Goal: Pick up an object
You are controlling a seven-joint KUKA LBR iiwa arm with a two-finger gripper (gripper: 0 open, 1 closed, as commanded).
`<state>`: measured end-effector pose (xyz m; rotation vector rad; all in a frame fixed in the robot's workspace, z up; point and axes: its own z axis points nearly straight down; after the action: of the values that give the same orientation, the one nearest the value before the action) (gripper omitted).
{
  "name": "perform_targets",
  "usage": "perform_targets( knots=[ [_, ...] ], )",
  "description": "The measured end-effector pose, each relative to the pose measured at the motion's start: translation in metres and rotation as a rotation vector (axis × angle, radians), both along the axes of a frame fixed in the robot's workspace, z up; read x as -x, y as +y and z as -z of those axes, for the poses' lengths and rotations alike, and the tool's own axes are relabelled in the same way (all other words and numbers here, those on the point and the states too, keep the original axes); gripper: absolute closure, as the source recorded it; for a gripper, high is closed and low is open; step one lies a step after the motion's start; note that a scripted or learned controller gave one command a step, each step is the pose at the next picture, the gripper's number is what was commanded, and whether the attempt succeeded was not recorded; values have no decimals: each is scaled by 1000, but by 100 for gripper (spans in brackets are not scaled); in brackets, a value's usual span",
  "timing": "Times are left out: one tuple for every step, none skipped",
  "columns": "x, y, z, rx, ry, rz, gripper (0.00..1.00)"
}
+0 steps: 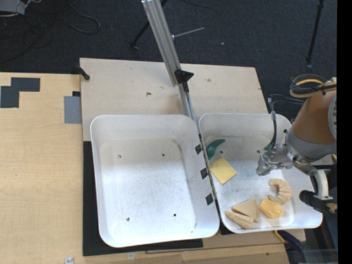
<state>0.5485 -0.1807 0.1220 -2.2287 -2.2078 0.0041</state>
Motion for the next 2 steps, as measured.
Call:
perform_targets(
  knots=[
    [-6,-9,-49,2,-6,-2,100],
    [-13,-8,-94,2,-7,-10,100]
  ],
)
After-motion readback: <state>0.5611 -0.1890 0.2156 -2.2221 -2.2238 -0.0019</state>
